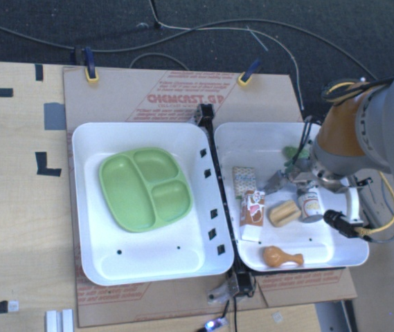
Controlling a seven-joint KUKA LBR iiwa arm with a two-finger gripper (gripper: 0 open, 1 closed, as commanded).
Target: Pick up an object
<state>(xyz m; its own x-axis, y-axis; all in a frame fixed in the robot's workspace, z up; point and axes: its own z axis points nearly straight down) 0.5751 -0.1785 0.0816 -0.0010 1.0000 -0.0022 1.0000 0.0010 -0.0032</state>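
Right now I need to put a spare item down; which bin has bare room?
The left bin has bare floor in front of and around the green divided plate. The right bin is crowded mid-floor with packets, a bread roll and the arm; only its far-left corner is bare.

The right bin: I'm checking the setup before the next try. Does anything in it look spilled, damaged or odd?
Nothing looks spilled or broken. The right bin holds small items lying loosely at different angles: a patterned packet, a red-and-white carton, a tan block, a small jar and an orange drumstick toy.

Even, bright overhead light; slightly soft focus, faint shadows.
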